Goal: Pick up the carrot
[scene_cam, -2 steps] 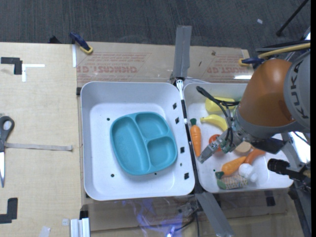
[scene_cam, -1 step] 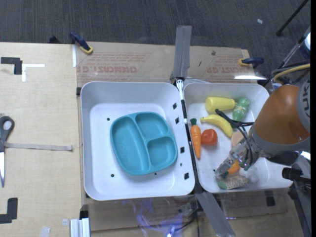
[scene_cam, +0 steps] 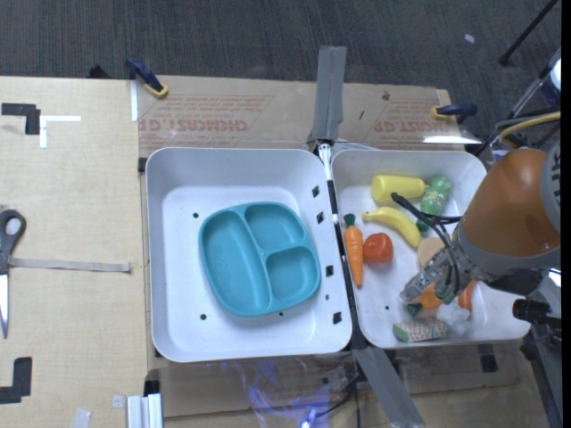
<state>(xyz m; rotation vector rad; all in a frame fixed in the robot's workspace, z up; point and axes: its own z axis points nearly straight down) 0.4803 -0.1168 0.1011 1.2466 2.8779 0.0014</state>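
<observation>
The carrot [scene_cam: 354, 254] looks light, rigid, slippery plastic; its thick upper body suits grasping. The gripper's [scene_cam: 434, 285] finger state cannot be told.

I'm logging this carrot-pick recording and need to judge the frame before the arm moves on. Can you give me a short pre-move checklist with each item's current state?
1. Carrot in sight, lying in the right bin beside its left wall: ok.
2. Claw lined up over the carrot: not ok; it sits to the right, over other orange pieces.
3. Carrot between the claw's fingers: not ok.
4. Room around the carrot: not ok; the red tomato lies close against its right side and the wall on its left.
5. Claw open or shut: cannot tell.
6. Blue plate in the left bin, out of the path: ok.
</observation>
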